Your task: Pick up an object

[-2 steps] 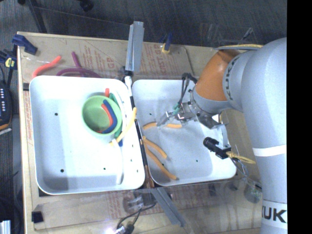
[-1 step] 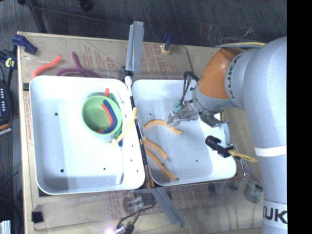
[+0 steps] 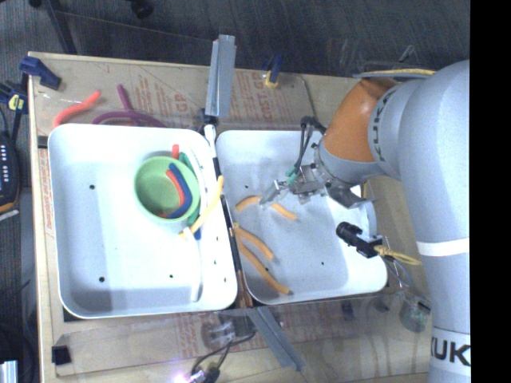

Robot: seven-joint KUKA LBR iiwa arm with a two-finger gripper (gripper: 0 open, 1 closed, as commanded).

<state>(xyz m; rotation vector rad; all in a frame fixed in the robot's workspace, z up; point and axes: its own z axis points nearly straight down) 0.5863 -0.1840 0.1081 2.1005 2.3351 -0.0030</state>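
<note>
Bench: plywood board with printed red lettering (image 3: 160, 94), worn and matte, over a dark floor; two shallow white bins sit side by side on it.
Left bin (image 3: 88, 238): smooth moulded plastic with rounded corners; a green bowl (image 3: 164, 191) stands at about 1 o'clock from its centre, with red and blue curved strips inside it, and a pale yellow stick (image 3: 206, 206) leans off the bowl toward 4 o'clock.
Right bin (image 3: 335, 274): same glossy white plastic; several thin orange strips lie here — a short one (image 3: 283, 211) near the centre, another short one (image 3: 248, 202) at 9 o'clock from it, and two long ones (image 3: 257, 250) running toward 7 o'clock along the bin's left wall.
Arm: grey casing with an orange band, reaching in from 3 o'clock.
Gripper (image 3: 289, 183): low over the right bin, just above the short orange strip at the centre; whether it is released or clenched I cannot tell — the tip is too small and cluttered.
Step in hand: judged as the descent onto a target, nothing seen lifted yet.
Task's thing: most likely the short orange strip near the centre, lying flat on the bin floor at 6 o'clock from the gripper.
Next move: calls for a close straddle — the strip is thin, flat and probably flexible, so it could slide on the slick plastic.
</note>
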